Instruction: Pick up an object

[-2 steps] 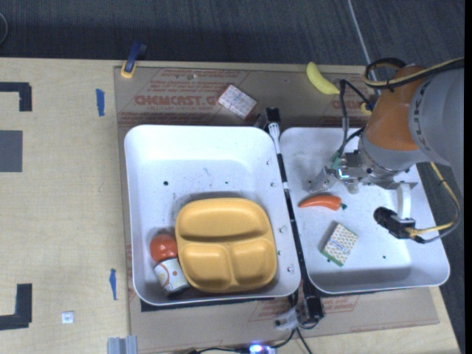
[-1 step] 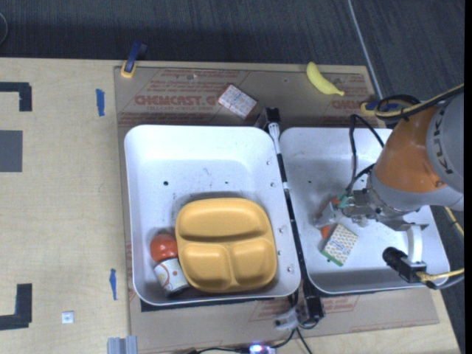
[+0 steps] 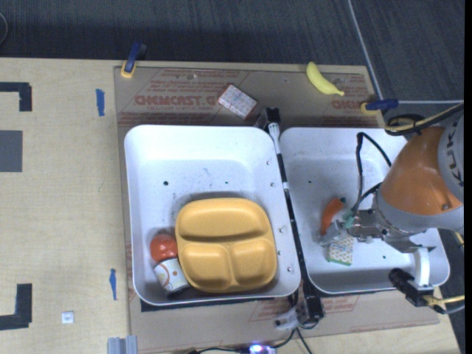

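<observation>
Bench held two white bins (image 3: pixel 140 198); gripper (image 3: pixel 341 231) sat low in the right one, orange carrot (image 3: pixel 332 211) just above it, patterned packet (image 3: pixel 341 252) just below, possibly touching. Grip state: can't tell.

Two bins (image 3: pixel 147 150), one yellow tray (image 3: pixel 225 242)

Even overhead light, soft shadows inside the white bins (image 3: pixel 147 153), slightly soft, low-resolution picture
</observation>
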`<state>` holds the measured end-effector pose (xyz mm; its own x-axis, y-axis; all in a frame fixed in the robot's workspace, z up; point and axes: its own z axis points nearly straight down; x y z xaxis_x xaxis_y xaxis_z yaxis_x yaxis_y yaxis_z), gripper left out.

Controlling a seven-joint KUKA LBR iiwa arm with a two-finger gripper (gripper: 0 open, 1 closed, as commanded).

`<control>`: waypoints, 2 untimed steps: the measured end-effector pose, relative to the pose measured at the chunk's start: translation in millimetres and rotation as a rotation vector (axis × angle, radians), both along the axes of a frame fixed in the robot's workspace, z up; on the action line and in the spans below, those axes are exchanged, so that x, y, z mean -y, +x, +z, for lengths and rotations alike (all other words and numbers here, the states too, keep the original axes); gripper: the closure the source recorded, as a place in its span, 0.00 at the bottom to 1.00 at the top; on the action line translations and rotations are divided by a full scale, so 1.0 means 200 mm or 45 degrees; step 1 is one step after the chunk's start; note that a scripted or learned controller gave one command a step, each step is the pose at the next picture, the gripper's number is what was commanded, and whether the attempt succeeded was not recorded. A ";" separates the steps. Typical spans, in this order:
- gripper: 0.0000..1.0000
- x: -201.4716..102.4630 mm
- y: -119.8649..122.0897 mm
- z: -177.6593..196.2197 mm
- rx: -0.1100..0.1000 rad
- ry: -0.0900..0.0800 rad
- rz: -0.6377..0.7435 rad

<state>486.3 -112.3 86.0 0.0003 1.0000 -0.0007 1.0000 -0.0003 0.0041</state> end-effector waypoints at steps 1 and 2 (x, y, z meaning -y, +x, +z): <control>1.00 0.00 0.01 0.05 0.006 0.001 0.000; 1.00 0.00 0.02 0.11 0.012 -0.001 -0.002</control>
